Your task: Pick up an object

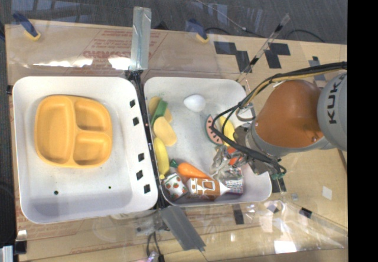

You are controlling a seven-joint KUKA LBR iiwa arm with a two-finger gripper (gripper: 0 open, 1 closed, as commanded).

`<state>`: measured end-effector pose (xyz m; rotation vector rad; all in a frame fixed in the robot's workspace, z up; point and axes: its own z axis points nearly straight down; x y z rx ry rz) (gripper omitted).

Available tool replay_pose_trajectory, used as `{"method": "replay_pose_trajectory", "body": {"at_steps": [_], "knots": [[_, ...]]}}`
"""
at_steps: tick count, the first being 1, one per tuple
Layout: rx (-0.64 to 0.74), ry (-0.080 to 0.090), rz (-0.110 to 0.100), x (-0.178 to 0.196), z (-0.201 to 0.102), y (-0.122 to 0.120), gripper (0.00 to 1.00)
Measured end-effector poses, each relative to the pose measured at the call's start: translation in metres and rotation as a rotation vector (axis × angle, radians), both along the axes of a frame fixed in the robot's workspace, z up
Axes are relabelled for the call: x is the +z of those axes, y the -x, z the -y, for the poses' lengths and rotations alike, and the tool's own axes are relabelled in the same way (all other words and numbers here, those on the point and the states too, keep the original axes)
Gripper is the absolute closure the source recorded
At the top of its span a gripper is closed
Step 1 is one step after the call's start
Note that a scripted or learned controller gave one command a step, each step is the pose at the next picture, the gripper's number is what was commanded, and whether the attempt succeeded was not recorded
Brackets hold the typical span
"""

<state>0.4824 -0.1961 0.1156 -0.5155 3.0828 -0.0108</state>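
The arm's orange band, the part riding highest toward the camera, is hanging over the right side of the right bin, and below it the wrist is angling down and leftward so the gripper is reaching into the bin's lower corner, where the clutter is thickest. That placement looks deliberate: most of the graspable things are piling up there against the near wall. Cables are looping around the wrist and covering much of the gripper, so I cannot tell its state, or whether anything is in it.

Directly under and just left of the gripper, a small carton with a brown-and-white print is lying on its side, with a silvery wrapped item touching its right end. A carrot is lying just left of the gripper, slanted, and a small round patterned object is sitting beyond it against the bin's dividing wall. Farther left and above, a banana, a pale yellow piece and a green-and-yellow item are lining up along that wall, probably pushed there. A white egg-shaped object is resting well above the gripper, apart from the rest.

Far to the gripper's left, the left bin is holding a yellow divided plate.

Judging by the pose, the likeliest target is the carton or the carrot.
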Motion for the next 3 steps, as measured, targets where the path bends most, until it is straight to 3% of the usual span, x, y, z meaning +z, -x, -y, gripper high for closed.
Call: {"method": "replay_pose_trajectory", "body": {"at_steps": [1, 2, 3], "knots": [[-0.296, -0.009, -0.015, -0.024, -0.09, -0.032, 1.0], [-0.364, -0.006, 0.0, 0.158, -0.091, -0.032, 1.0], [-0.213, -0.005, -0.012, 0.179, -0.045, -0.11, 1.0]]}}
